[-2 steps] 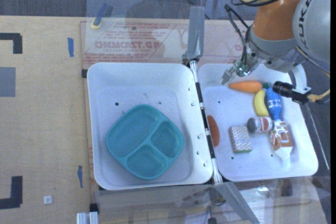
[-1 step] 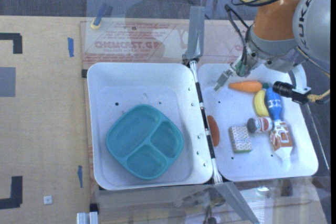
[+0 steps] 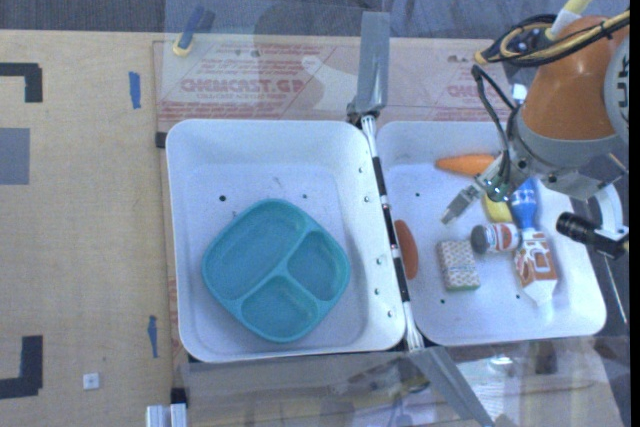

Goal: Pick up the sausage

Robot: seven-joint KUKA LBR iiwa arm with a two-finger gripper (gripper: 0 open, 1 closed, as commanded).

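The sausage (image 3: 406, 249), a reddish-brown link, lies lengthwise along the left wall of the right bin (image 3: 430, 310). My gripper (image 3: 477, 195) hangs over the middle of that bin, below the orange wrist band (image 3: 565, 100). It is up and to the right of the sausage, well apart from it, and nothing shows in its grasp. The gripper sits just above a yellow item (image 3: 497, 208) and below a carrot (image 3: 465, 164).
The right bin also holds a speckled sponge-like block (image 3: 458, 265), a small bottle (image 3: 497, 237), a blue item (image 3: 523, 201) and a white-and-orange packet (image 3: 537, 267). A teal divided plate (image 3: 277, 269) lies in the left bin (image 3: 190, 215). Cables loop above the arm.
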